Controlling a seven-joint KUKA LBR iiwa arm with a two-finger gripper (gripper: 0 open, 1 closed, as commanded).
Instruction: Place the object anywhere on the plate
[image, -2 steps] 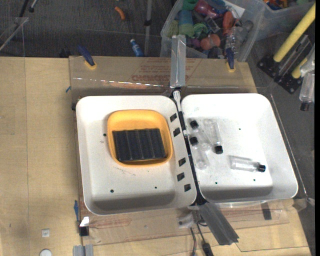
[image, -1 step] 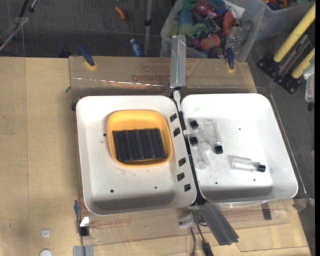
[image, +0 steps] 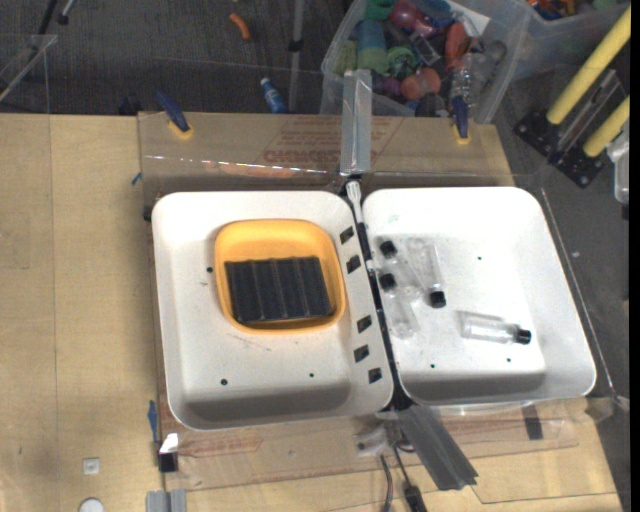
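Clear vials (image: 490, 328) lie in the right bin (image: 560, 290); plate (image: 275, 240) left.

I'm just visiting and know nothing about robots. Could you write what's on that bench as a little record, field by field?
left bin: holds the plate
plate: orange-yellow, rounded square, lying flat
on plate: dark ribbed block
right bin: holds small clear vials with black caps
vial count: about four, hard to tell against the white
nearest vial: lying on its side, apart from the others
divider: strip with black tabs between the bins
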